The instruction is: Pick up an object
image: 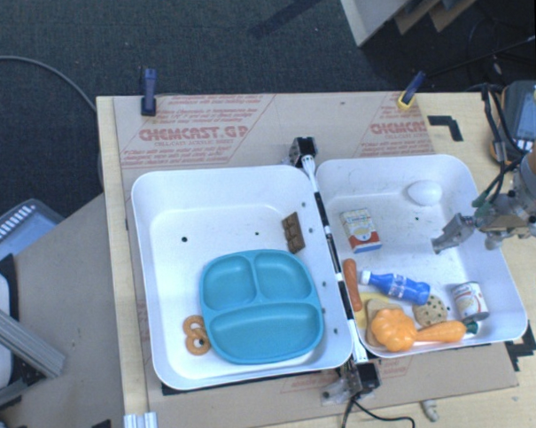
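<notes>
The claw (451, 236) hangs over the right side of the right bin (452, 170), reaching in from the right edge, with nothing seen between its grey fingers; whether they stand open or closed cannot be told from this slant. Just beyond it, toward the far right corner of that bin, lies a white egg-shaped object (423, 192). To the claw's left, near the middle of the bin, a small carton (361, 229) with a red and blue face lies flat. Nearer than the claw, a blue bottle (395, 286) with a white cap lies on its side, and near that a small can (469, 300) sits close to the bin's right wall. Beside the can is a speckled cracker (430, 312), touching a carrot (440, 333) that lies along the near wall. The carrot's thick end meets an orange fruit (389, 329) in the near left corner, where a yellow piece (373, 303) peeks out behind it. A sausage (353, 284) lies along the left wall of this bin. In the left bin (163, 258), a blue divided plate (260, 305) fills the near middle, with a pretzel (197, 334) just off its left edge and a chocolate bar (293, 232) just beyond its far right corner. Both bins rest on a board (193, 132) printed with red lettering.
</notes>
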You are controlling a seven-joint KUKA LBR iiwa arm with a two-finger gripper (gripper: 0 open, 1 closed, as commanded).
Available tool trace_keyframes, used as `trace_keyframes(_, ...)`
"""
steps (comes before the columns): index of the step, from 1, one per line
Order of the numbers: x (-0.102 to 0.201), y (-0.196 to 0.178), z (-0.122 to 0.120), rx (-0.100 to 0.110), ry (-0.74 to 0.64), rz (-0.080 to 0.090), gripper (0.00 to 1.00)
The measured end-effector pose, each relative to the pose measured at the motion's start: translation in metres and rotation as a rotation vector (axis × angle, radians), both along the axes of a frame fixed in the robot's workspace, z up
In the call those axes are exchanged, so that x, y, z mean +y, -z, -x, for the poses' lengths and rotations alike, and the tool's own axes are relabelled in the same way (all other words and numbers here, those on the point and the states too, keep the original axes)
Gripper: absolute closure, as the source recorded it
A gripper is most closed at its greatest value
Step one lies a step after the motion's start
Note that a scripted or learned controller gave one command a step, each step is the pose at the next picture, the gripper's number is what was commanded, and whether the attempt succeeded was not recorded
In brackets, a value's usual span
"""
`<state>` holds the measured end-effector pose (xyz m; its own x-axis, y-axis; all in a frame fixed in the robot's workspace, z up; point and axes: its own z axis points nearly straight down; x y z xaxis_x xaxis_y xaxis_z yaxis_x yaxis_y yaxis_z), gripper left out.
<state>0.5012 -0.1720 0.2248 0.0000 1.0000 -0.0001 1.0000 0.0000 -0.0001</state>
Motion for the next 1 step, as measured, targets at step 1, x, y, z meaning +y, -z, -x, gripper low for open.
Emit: trace_keyframes(1, 0.0623, 0.0246, -0.0041, 0.002, -0.001, -0.002, 0.0)
